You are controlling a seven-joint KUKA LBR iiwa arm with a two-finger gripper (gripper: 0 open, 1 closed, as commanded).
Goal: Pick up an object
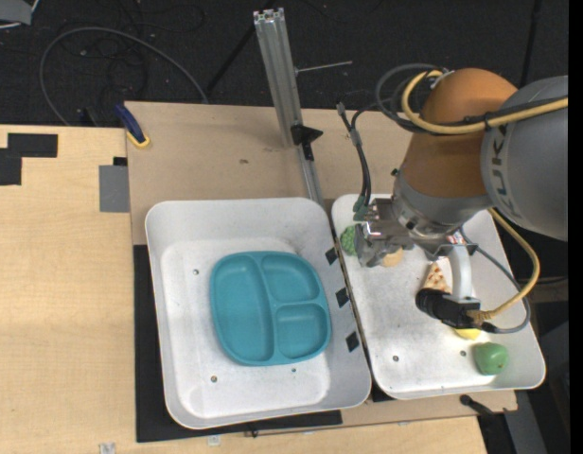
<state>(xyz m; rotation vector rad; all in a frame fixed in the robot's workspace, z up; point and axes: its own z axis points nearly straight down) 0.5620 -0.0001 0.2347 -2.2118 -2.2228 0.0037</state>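
- Gripper (375, 242) is down in the right bin (405, 348), at that bin's far-left part; the arm's orange band sits above the bin's far edge.
- Open or closed: can't tell, wrist body blocks the view from above. Nothing visibly held.
- Small green object (349, 241) sits against the right bin's left rim, far end, just beside the gripper. Can't tell whether they touch.
- Pale tan scrap (394, 259) lies on the right bin's floor, just inward of the gripper, toward the bin's middle.
- Orange-and-white wedge (433, 276) is near the right bin's centre.
- Yellow piece (468, 332) is in the right bin's near-right part, partly hidden.
- Round green item (490, 357) is in the right bin's near-right corner, just beside the yellow piece.
- Left bin (178, 253) butts against the right bin's left side and holds a teal divided plate (270, 305), flat, roughly centred.
- Aluminium post (277, 74) stands on the worktop (225, 149), beyond the right bin's far-left corner.
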